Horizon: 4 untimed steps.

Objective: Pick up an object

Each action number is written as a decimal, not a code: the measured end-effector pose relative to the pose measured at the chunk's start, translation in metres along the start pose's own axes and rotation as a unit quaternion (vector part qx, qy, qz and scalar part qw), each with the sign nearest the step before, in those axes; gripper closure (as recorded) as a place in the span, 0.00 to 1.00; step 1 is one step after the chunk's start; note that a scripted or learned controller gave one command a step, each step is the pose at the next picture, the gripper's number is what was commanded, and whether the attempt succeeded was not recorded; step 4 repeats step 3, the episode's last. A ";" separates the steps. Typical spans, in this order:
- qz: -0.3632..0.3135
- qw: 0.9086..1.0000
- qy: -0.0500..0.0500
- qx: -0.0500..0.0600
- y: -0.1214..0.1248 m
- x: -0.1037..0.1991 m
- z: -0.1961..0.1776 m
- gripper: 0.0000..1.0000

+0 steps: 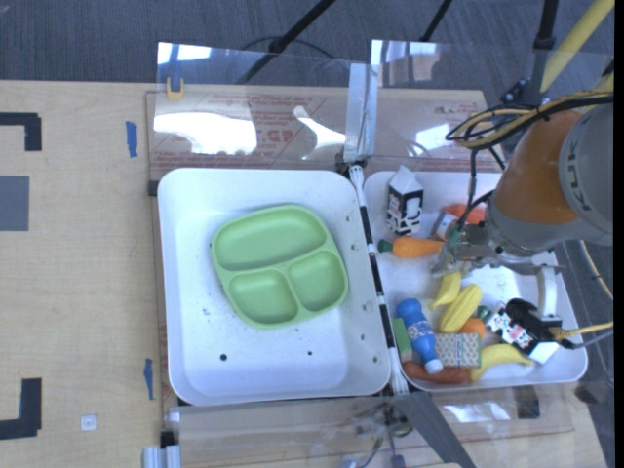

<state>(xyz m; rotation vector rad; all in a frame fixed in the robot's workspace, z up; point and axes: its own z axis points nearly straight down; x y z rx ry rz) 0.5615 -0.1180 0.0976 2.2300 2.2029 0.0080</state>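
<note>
here the carrot point(417, 248) lies crosswise, tip leftward.

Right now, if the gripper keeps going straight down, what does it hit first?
Most likely the yellow banana pieces heaped directly under the gripper in the right bin, with the carrot just beside; depth is hard to judge from above.

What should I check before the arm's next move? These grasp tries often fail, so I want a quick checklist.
1. Gripper above the right bin: ok.
2. Finger state: cannot tell.
3. Object held between fingers: cannot tell.
4. Targets in reach, carrot and bananas close by: ok.
5. Clear approach, toys crowded around the blue bottle: not ok.
6. Green tray lying flat in the left bin: ok.
</note>
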 end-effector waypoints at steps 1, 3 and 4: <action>0.136 0.991 0.001 0.003 -0.037 -0.033 0.011 1.00; 0.212 0.977 -0.001 0.004 -0.008 -0.017 -0.099 1.00; 0.212 0.977 -0.001 0.004 -0.008 -0.017 -0.099 1.00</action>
